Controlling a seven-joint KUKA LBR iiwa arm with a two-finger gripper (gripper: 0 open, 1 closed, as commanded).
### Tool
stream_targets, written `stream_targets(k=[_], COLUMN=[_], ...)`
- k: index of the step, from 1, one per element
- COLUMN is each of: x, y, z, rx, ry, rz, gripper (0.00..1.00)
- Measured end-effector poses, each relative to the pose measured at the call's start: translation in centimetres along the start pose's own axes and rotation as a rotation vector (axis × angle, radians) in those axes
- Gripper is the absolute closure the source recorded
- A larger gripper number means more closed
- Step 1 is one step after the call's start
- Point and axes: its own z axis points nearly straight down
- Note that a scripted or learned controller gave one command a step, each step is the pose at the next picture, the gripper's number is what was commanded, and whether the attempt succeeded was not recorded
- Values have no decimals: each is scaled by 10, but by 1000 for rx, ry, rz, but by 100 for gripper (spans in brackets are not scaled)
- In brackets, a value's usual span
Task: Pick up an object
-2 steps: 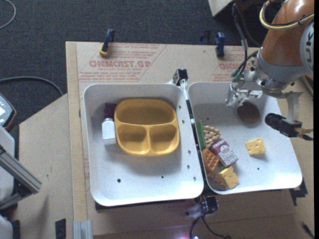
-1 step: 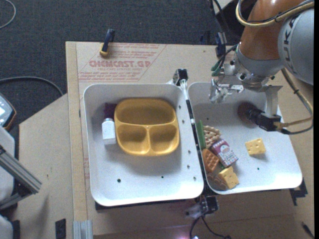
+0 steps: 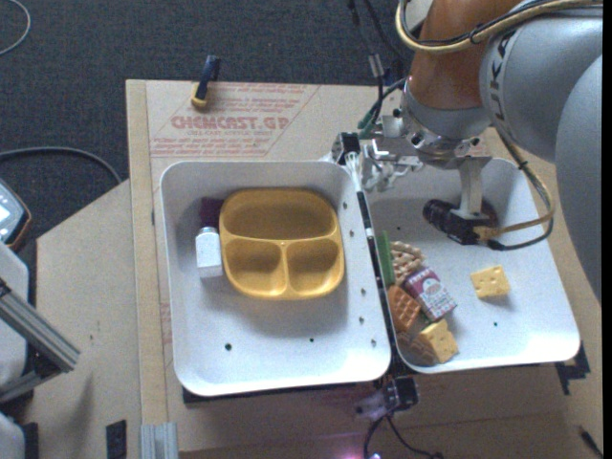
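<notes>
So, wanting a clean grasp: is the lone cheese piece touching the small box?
Apart: camera view shows bare bin floor between the cheese piece and the small box.

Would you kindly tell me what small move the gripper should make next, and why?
Probably move toward the camera until it is above the packet. The gripper hangs at the far corner of the right bin, away from the objects, and the packet lies on top of the waffles, unobstructed.

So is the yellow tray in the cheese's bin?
No, the yellow tray lies in the left bin, the cheese in the right bin.
</notes>
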Motion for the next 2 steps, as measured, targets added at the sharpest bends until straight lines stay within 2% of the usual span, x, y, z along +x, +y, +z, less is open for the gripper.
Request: stream_targets(k=[1,2], x=[15,18], y=[-5,2], z=[19,18], rx=[8,1], ry=[-1,-2], rz=[6,6], gripper=[100,100])
